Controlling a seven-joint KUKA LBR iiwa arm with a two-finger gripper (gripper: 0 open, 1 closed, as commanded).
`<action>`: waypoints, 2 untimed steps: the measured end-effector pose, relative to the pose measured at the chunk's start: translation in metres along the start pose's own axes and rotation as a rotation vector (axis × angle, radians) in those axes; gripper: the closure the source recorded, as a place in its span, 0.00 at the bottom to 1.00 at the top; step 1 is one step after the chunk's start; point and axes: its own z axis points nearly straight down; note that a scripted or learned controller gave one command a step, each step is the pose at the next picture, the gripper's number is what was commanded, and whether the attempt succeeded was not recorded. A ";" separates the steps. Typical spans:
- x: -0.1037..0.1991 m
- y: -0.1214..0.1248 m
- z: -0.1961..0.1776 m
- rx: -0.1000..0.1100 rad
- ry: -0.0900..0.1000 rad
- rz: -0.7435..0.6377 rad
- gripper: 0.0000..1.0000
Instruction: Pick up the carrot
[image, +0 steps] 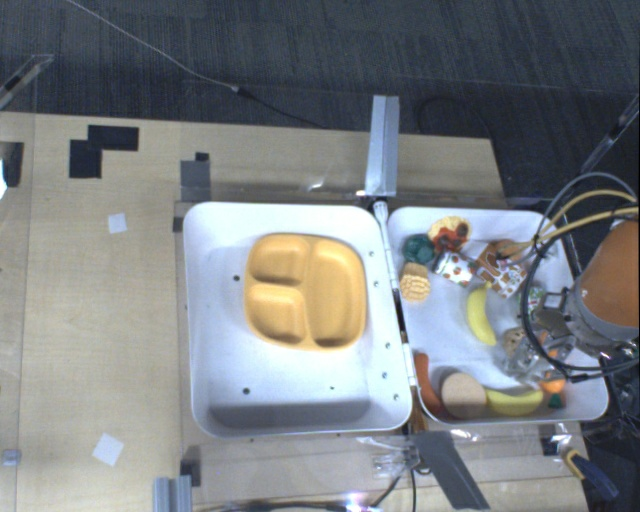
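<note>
carrot (553, 384) in right bin's (590, 408) near-right corner | jaws' state we cannot tell | we lower gently, avoiding banana (514, 400)

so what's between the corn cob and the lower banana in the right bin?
Camera view: between the yellow corn cob and the lower yellow banana there is bare white bin floor, then a tan rounded potato-like piece touching that banana's left end.

Light wooden bench (90, 330) carrying two white bins side by side: left bin (215, 400), right bin (590, 405).
</note>
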 end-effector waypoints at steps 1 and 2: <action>0.001 0.000 0.000 -0.002 0.003 0.071 1.00; -0.002 -0.003 -0.012 0.007 -0.003 0.068 1.00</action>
